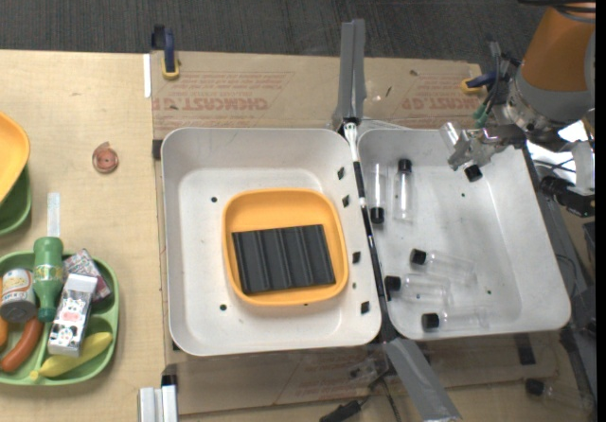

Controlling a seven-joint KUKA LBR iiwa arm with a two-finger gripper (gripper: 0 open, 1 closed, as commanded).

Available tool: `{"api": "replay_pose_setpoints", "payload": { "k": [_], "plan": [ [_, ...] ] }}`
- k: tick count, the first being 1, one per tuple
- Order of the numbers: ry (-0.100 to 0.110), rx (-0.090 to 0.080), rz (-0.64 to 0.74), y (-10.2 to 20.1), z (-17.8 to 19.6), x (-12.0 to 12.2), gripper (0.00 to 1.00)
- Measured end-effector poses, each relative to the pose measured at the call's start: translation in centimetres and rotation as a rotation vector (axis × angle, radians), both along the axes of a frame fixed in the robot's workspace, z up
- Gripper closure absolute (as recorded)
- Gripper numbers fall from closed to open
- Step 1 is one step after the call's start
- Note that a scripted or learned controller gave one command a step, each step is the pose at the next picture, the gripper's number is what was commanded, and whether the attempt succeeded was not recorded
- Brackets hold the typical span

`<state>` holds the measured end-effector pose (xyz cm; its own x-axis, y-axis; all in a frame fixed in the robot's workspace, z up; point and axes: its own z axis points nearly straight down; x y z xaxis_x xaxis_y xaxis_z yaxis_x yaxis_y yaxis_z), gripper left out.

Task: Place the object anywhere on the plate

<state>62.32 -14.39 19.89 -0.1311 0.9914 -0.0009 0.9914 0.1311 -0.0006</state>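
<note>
An orange plate [284,205] sits in the middle of the left white bin [189,250]. A dark grey ribbed rectangular block [283,257] lies flat on the plate, covering most of its lower half. My gripper [466,151] hangs over the far right corner of the right bin [530,250], well away from the plate and the block. Nothing shows under it. Several clear vials with black caps [404,188] lie scattered in the right bin, some near its left wall and some near the front.
A green tray of toy food [57,316] and a yellow bowl [9,165] stand on the wooden bench at the far left, with a small pink object [105,158] nearby. Cardboard [246,94] lies behind the bins. Cables hang at the right.
</note>
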Motion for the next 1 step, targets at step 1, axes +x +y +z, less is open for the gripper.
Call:
{"api": "replay_pose_setpoints", "payload": {
  "k": [1],
  "plan": [
    [-0.001, -0.001, 0.104, 3.07, 1.32, 3.58, 1.0]
  ]
}}
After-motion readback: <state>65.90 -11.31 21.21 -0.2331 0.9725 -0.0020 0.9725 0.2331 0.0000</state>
